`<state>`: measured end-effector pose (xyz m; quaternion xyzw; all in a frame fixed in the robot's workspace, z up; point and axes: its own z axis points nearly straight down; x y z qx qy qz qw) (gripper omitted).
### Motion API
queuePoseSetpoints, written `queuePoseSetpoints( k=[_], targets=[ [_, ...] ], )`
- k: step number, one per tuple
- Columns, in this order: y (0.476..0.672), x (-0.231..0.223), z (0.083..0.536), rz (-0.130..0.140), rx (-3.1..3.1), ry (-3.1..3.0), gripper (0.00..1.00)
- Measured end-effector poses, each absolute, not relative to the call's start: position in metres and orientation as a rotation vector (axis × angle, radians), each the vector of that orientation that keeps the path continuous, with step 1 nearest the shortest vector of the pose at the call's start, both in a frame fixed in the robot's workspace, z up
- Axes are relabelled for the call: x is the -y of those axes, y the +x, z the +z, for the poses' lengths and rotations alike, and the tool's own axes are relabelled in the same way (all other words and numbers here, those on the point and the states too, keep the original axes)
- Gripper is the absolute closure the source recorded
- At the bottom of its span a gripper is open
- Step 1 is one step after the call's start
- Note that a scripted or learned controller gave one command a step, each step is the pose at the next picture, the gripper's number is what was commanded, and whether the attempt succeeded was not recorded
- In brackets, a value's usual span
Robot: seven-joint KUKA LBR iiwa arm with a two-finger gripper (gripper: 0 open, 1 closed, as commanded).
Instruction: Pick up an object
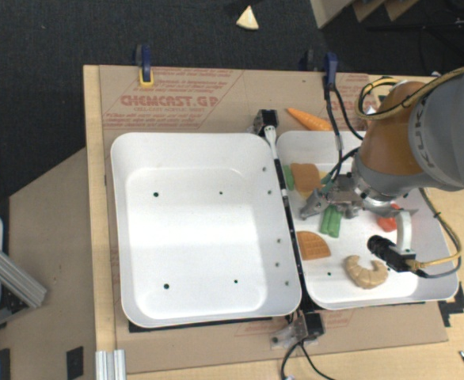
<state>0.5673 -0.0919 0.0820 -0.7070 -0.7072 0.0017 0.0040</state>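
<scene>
- Tabletop (184, 93): brown board with red printed lettering, carrying two shallow white bins side by side.
- Left bin (137, 172): white, with small dark dots on its floor.
- Right bin (390, 291): white, holds the loose objects; the arm hangs over it.
- Arm (422, 133): grey with an orange band, reaching in from the right.
- Pincer (327, 203): low over the middle of the right bin, just above the green block; whether it is wide or narrow, I cannot tell.
- Green block (331, 222): small, lying just below the pincer.
- Orange wedge (314, 248): flat on the bin floor, near the left wall.
- Tan square piece (305, 176): upper left of the bin.
- Croissant-shaped toy (366, 272): beige, near the bin's front edge.
- Red piece (386, 222): small, partly hidden beneath the arm.
- Carrot-shaped toy (309, 119): orange, on the tabletop beyond the right bin's rear rim.
</scene>
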Motion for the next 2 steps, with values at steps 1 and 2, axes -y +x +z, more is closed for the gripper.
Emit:
queuePoseSetpoints(
  k=[1, 2],
  targets=[
    [0.57, 0.094, 0.095, -0.001, 2.221, -2.223, 1.0],
    [0.644, 0.033, 0.191, -0.016, 2.237, -2.22, 1.0]
  ],
)
